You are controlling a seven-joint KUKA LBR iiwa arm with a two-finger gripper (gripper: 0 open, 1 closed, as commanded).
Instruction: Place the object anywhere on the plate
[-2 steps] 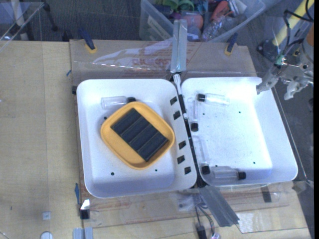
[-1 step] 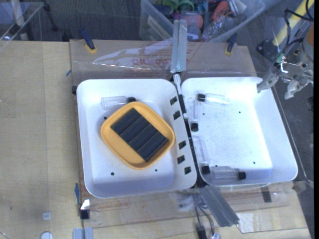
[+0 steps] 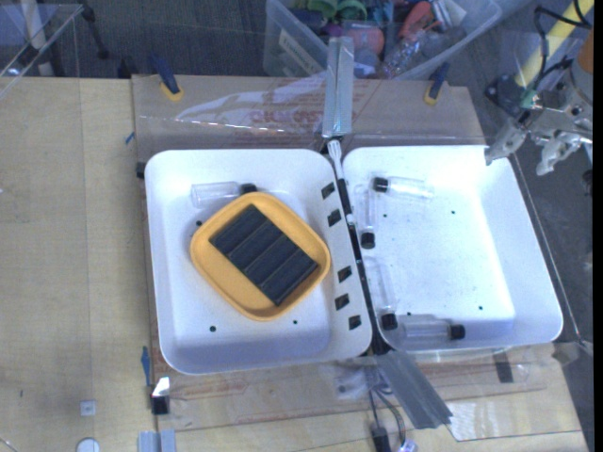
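A yellow plate with rounded corners lies in the left bin. A dark ribbed rectangular object rests flat on the middle of the plate. My gripper hangs beyond the far right corner of the right bin, well away from the plate. Its two pale fingers stand apart with nothing between them.
A clear tube lies just behind the plate. In the right bin are clear tubes with black caps, one at the back and one at the front. A box of coloured toys stands behind the bins.
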